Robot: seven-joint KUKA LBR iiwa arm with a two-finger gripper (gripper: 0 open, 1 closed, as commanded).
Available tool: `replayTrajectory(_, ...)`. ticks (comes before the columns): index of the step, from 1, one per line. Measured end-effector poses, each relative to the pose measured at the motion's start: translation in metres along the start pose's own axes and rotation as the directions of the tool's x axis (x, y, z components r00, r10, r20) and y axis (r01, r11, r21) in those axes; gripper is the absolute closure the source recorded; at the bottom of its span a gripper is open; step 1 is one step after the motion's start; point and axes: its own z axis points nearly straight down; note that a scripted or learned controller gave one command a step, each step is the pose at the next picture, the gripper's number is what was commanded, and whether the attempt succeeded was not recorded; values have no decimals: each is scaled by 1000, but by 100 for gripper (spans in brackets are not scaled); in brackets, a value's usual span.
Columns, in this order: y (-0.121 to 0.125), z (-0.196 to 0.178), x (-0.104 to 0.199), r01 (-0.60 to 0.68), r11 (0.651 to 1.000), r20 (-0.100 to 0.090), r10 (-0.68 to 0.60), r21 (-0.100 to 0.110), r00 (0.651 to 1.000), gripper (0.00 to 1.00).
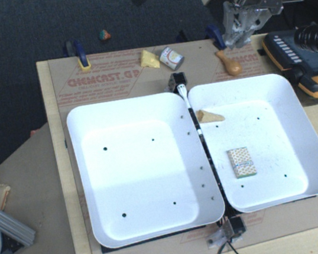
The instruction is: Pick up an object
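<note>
In the right bin lie two things: a tan wedge near its back left corner, and a small patterned pad with a green edge lying flat near the middle. My gripper hangs high above the bench behind the right bin's back edge, well away from both. Nothing shows in its grasp.
The left bin stands beside the right one. Behind the bins on the brown board lie a yellow wedge, a small wrapped block and a brown pear-shaped piece. A black-headed tool rests on the seam between the bins.
</note>
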Motion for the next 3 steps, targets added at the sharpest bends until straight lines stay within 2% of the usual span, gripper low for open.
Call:
replayTrajectory(1, -64, 0, 53, 0, 1000, 0, 0, 1, 1000, 100)
replayTrajectory(2, -65, 2, 119, 1, 1000, 0, -1, -4, 1000, 100)
replayTrajectory(3, -64, 2, 163, -2, 1000, 0, 2, -4, 1000, 100)
